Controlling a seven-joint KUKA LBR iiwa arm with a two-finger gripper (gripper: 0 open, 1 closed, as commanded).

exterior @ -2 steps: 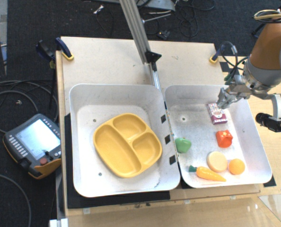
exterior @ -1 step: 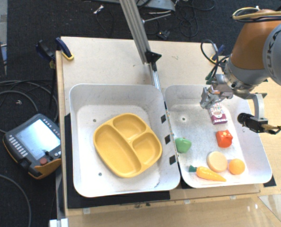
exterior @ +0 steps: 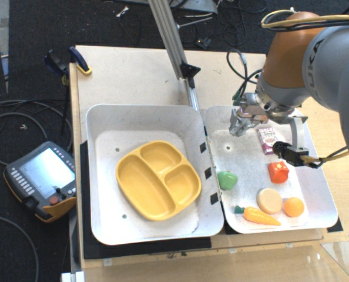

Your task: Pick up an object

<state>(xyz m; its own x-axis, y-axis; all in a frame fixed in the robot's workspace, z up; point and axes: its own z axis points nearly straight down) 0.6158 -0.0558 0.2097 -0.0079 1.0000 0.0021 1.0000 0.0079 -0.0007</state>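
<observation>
Off the bench's left edge, a teach pendant (exterior: 40, 181) with a lit screen lies on the dark floor among cables. A black-and-yellow clamp (exterior: 74, 60) sits at the bench's far left corner.

Left bin (exterior: 98, 134): holds a yellow divided plate (exterior: 158, 179), three compartments, lying flat in the middle of the bin, nothing in it. A metal pole (exterior: 171, 40) slants up from the far edge between the two bins.

Right bin (exterior: 321, 192): a green toy (exterior: 227, 180) lies near its left edge, about midway. A toy carrot (exterior: 258, 216), orange with a green tip, lies along the near edge. Just right of it and touching or nearly so, a pale round piece (exterior: 270, 201), then an orange ball (exterior: 294, 207) by the near right corner. A red toy (exterior: 278, 171) sits further in, above the round piece. A small pink-and-white packet (exterior: 267, 138) lies toward the far edge, partly under the arm's hardware.

The gripper (exterior: 240, 125) hangs over the far left part of the right bin, over bare floor, left of the packet and apart from it. Nothing between its fingers that can be seen; whether the fingers are spread or pressed together cannot be told from this angle. The grey arm with its orange band (exterior: 292, 46) comes in from the right above it.
</observation>
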